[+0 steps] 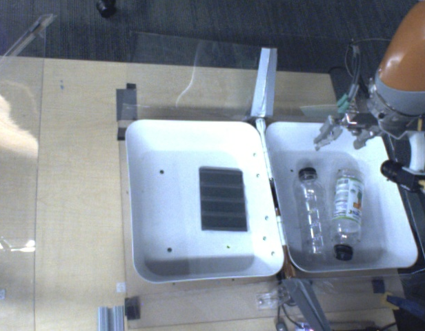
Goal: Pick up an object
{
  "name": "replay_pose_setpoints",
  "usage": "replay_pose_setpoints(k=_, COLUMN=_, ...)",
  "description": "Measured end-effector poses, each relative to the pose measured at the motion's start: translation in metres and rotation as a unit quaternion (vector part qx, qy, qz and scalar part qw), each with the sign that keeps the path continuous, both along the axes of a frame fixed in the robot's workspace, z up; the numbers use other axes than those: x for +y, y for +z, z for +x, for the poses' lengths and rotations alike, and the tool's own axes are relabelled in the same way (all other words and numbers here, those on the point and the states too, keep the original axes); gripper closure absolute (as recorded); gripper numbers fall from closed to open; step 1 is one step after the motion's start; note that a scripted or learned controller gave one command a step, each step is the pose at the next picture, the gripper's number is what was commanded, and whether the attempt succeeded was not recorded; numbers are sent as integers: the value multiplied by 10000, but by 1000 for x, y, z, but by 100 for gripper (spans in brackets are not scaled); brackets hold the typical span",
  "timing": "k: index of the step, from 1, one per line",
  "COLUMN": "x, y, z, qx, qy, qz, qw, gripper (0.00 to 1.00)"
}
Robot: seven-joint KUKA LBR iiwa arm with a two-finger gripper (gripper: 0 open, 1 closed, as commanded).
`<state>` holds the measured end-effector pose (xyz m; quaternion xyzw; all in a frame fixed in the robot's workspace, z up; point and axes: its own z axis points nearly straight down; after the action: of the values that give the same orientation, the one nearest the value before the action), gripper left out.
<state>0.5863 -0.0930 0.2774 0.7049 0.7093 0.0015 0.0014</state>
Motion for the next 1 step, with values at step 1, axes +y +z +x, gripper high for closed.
replay_pose_setpoints(k=1, x=-72, y=-132, z=23, qx=7, qy=99, qz=0, qw=10000, gripper=0)
